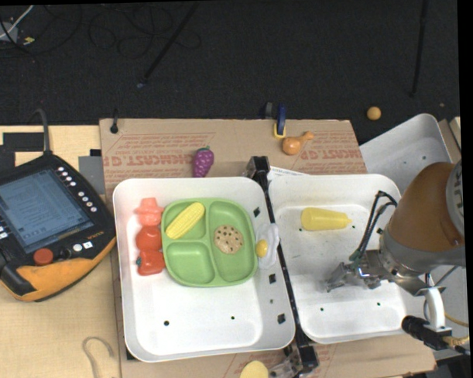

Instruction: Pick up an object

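In the right bin (318, 321), the gripper (342, 277) hovers low over bare floor — whether its jaws are wide or narrow cannot be told — near of the yellow pepper (324, 218); closing here risks grasping nothing.

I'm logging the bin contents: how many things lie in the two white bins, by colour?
Yellow: 3 (corn, small piece, long piece)
Red: 1 (figure)
Green: 1 (tray)
Brown: 1 (cookie)
Total: 6

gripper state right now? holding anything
gripper: low over the right bin, nothing seen between its tips; open or shut cannot be told.
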Controlling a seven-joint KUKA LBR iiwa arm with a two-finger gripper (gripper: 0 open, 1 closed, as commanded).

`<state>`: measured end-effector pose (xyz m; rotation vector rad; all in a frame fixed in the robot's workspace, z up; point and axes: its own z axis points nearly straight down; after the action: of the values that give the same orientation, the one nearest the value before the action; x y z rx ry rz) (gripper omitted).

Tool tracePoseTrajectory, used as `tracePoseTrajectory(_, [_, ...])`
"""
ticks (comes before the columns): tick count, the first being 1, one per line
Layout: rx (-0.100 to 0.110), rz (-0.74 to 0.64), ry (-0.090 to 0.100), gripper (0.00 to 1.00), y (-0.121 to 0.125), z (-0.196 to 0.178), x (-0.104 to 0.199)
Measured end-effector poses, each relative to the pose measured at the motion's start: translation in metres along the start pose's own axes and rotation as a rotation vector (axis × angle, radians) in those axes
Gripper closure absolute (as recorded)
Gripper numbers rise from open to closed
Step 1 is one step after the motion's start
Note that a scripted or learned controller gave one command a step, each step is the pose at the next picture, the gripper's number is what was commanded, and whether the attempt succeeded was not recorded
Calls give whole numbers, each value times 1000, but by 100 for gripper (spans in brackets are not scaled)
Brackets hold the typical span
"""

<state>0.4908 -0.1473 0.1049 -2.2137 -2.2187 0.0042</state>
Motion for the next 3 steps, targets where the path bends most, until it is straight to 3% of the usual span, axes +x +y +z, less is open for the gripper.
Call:
tracePoseTrajectory(1, [-4,1,-2,0,0,18,2])
tracePoseTrajectory(2, [-5,8,-1,100,0,7,0])
tracePoseTrajectory(3, [-9,4,-4,100,4,-51,-9])
